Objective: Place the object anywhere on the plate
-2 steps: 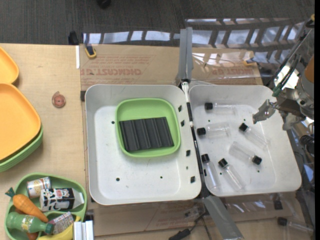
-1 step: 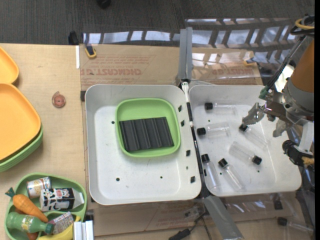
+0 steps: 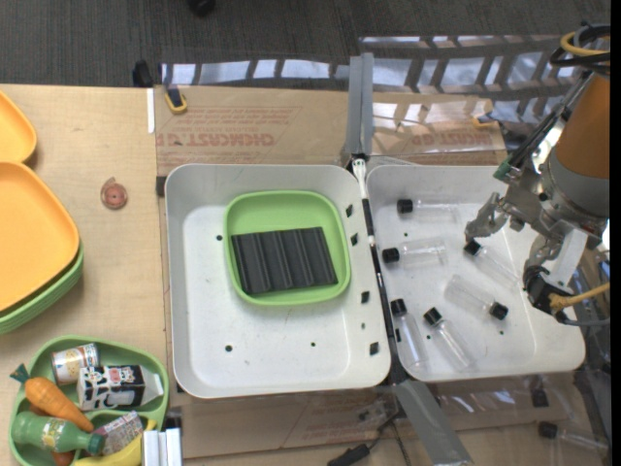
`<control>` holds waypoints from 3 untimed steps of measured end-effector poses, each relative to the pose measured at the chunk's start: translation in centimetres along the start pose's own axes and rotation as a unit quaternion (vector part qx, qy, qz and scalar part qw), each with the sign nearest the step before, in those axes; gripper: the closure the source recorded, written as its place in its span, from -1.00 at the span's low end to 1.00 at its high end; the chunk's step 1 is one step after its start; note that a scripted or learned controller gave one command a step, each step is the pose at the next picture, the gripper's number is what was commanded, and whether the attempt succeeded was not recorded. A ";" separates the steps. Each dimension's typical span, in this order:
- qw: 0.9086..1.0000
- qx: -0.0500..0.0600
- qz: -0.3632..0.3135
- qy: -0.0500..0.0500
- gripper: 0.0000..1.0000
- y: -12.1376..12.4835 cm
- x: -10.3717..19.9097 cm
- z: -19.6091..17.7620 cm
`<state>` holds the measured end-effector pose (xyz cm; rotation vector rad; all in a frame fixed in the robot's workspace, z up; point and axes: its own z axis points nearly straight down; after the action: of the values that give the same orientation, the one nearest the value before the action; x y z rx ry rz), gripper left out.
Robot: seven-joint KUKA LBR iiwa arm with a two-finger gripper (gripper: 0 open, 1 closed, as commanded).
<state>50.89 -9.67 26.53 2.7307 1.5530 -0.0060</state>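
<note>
The claw (image 3: 477, 229) hangs over the right bin (image 3: 572, 352), with clear tubes around it: one (image 3: 419, 205) just behind and to its left, one (image 3: 412, 253) to its left, two (image 3: 473, 299) (image 3: 444, 333) in front. Further left, in the left bin (image 3: 194, 357), sits the plate (image 3: 243, 216) with a ridged slab (image 3: 286, 260) lying on it. Far left of the claw, stacked trays (image 3: 34, 246) rest on the bench (image 3: 121, 260), and in front of them a bowl (image 3: 39, 357) holds toy food (image 3: 58, 401).
</note>
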 end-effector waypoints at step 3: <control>0.992 0.001 0.126 -0.001 -1.00 -0.5 3.7 -0.4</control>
<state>52.36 -6.27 26.95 2.9050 1.1968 -0.0094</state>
